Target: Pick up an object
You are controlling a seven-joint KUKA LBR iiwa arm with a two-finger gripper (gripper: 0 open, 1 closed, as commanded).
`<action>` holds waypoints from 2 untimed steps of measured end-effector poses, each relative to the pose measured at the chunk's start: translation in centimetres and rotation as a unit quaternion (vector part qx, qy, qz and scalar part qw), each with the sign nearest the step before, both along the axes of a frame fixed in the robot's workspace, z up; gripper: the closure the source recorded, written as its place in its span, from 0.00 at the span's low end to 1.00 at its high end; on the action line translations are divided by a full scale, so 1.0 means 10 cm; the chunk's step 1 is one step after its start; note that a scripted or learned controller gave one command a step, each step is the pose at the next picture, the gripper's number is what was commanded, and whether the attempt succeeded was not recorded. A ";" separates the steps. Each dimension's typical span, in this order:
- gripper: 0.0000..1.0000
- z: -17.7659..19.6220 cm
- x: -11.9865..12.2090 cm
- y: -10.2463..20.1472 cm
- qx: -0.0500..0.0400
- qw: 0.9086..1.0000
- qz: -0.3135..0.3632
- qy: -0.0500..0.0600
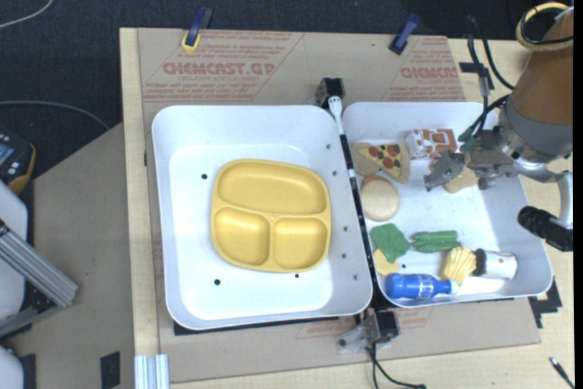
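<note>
My gripper (pixel 465 176) hangs low over the back right part of the right bin (pixel 510 223), open, its grey fingers (pixel 443 172) spread apart. A small tan piece (pixel 463 184) shows in the gap between them; I cannot tell whether they touch it. Just left of the gripper lie a white block with a red brick pattern (pixel 432 142) and a toy pizza slice (pixel 383 158). A round tan bun (pixel 380 199) sits at the bin's left wall. Along the front lie a green leafy toy (pixel 392 241), a green pod (pixel 435 240), a blue bottle (pixel 414 287), a yellow corn piece (pixel 459 264) and a white tube (pixel 496 266).
The left bin (pixel 182 196) holds a yellow divided plate (pixel 271 214). A black divider clip (pixel 330 90) sits at the back where the bins meet. The orange-banded arm (pixel 547 96) comes in over the right bin's right rim. Bare floor shows in the right bin's middle.
</note>
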State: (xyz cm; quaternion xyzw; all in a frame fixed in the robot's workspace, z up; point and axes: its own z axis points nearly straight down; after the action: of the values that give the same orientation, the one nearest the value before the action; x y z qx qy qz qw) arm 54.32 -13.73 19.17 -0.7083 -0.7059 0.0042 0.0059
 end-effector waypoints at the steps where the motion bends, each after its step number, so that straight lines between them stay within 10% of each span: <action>1: 0.00 0.07 0.03 0.00 -0.001 1.000 0.002 -0.007; 2: 0.00 -0.45 -0.05 0.09 0.000 1.000 0.002 -0.003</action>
State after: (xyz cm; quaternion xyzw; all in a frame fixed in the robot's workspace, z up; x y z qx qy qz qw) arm 53.83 -12.88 14.66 -0.7072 -0.7070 0.0016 0.0037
